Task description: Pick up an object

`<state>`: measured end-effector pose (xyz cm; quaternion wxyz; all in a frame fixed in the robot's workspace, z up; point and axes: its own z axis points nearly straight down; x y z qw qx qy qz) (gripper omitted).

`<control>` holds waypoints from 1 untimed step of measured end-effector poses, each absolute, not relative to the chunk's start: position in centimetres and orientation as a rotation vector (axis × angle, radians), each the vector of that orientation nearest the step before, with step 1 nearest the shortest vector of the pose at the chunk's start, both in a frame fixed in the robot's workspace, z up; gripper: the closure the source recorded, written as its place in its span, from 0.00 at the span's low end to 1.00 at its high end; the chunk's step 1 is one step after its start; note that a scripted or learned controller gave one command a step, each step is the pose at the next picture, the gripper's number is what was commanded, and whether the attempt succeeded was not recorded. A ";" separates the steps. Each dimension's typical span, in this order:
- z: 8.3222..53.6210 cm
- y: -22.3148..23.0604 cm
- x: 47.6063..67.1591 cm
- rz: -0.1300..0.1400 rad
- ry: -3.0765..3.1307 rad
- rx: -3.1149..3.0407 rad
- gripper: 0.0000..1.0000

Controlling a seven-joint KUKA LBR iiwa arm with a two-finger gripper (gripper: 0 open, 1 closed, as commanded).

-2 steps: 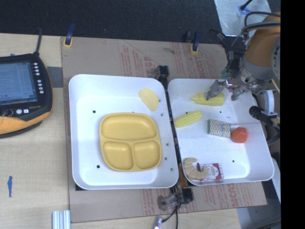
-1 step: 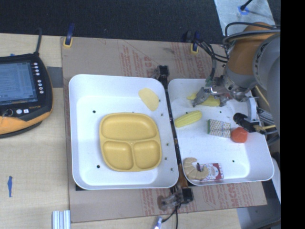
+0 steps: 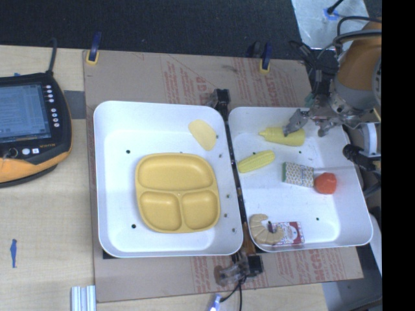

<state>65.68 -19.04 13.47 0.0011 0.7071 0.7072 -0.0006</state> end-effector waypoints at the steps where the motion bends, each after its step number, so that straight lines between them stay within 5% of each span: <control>1: 8.9 -16.6 65.3 -0.018 2.239 2.223 0.00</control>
